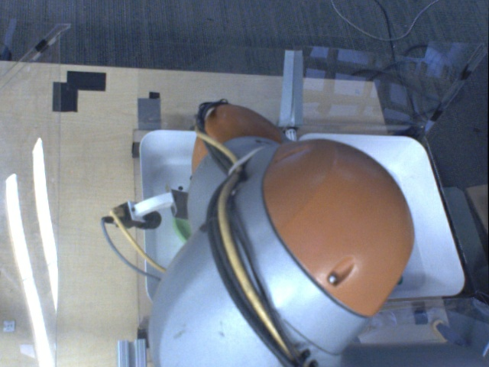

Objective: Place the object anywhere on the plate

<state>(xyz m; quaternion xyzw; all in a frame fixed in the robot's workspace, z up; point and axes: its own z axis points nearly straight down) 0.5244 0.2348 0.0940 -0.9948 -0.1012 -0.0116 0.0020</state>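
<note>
**Task object mostly hidden**

A small green object (182, 228) showed as a sliver at the frame's centre-left, inside the left white bin (157, 159), its shape and pose too hidden to tell.

The grey arm (229, 297) bends low across the frame (orange joint cap (336, 228) toward the camera), cables trailing along it.
</note>
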